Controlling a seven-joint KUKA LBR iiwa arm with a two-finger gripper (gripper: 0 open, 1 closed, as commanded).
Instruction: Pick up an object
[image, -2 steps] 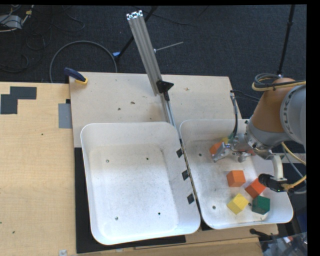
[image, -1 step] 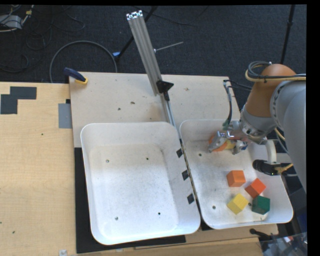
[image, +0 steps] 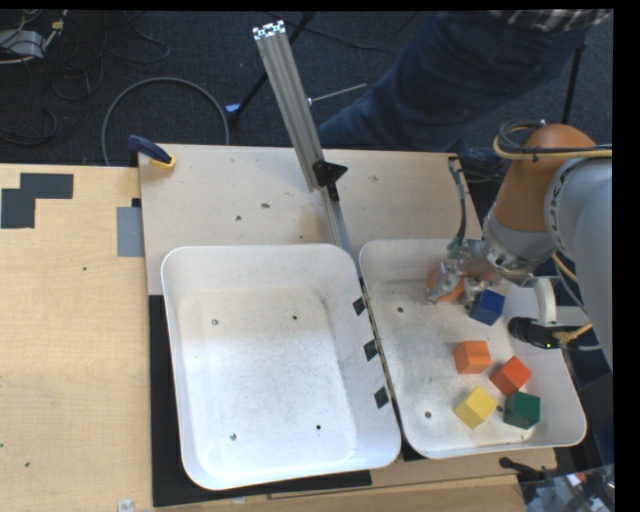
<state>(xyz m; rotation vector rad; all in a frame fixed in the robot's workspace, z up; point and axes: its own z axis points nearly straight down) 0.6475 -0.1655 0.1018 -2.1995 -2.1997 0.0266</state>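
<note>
My gripper (image: 456, 272) is low in the right bin (image: 420, 420), near its far side. A small orange piece (image: 443, 287) shows right under it, partly hidden by the gripper body. A blue cube (image: 487, 307) lies just to the right of the gripper, close to it. Farther toward the front of the bin lie an orange cube (image: 471, 356), a second orange cube (image: 512, 375), a yellow cube (image: 477, 406) and a green cube (image: 521, 409).
The left bin (image: 190, 300) adjoins the right one, with black clips along the shared wall (image: 368, 348). A slanted aluminium post (image: 295, 110) rises behind the bins. The arm's orange band (image: 530, 190) and cables stand over the right bin's far right corner.
</note>
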